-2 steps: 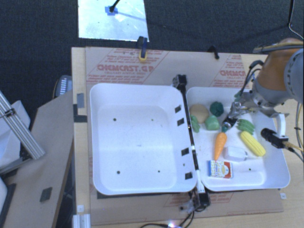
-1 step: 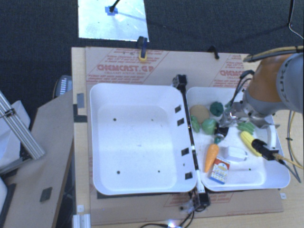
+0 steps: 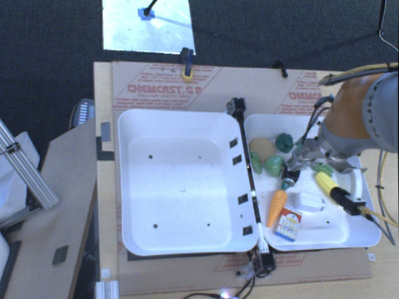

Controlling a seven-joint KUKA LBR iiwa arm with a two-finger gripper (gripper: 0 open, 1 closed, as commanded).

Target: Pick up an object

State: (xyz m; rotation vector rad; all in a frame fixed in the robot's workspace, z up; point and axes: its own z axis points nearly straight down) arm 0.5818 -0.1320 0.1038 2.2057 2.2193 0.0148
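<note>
A small red-and-blue box (image 3: pixel 287 223) lies nearest, touching the lower right side of the carrot (image 3: pixel 276 208) in the right bin (image 3: pixel 368 232). A white piece (image 3: pixel 310 201) sits just right of the carrot. Past the carrot's upper end the gripper (image 3: pixel 292 170) hangs low over the bin. I cannot tell whether it is spread or pressed together, and nothing can be seen held in it. Beyond the carrot lie a light green lump (image 3: pixel 274 165) and a smaller green piece (image 3: pixel 255 162). Farther still lie a tan ball (image 3: pixel 262 147) and a dark green lump (image 3: pixel 284 142). The left bin (image 3: pixel 181 120) lies left of the carrot.
</note>
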